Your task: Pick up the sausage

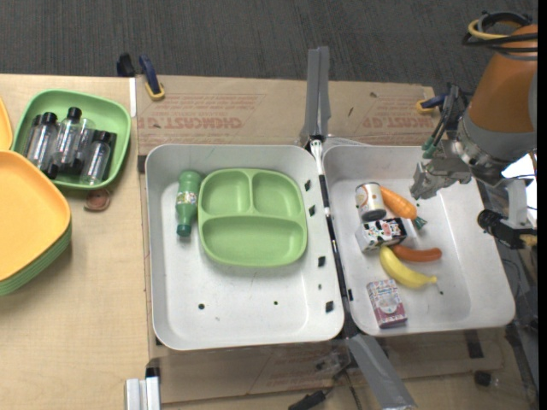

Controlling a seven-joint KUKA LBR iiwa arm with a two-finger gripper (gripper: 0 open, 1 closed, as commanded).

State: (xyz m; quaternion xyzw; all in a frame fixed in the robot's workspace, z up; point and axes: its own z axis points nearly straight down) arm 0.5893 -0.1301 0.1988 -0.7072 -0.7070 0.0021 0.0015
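Nearest the camera, a small carton (pixel 386 303) lies flat. Sausage (pixel 417 253): red-orange, slender, touching the banana (pixel 405 269). Hand (pixel 425 184) hangs above the bin's (pixel 487 310) far corner; grip state cannot be told.

Sausage (pixel 418 253) — reddish-orange, lying flat in right bin, touching banana's upper end.

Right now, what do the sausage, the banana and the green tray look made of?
Sausage: likely toy plastic, smooth, uniform orange-red with a slight sheen. Banana: probably plastic too, even yellow, unblemished, though a real one can't be ruled out. Green tray: moulded plastic, matte pale green, three compartments with rounded ridges.
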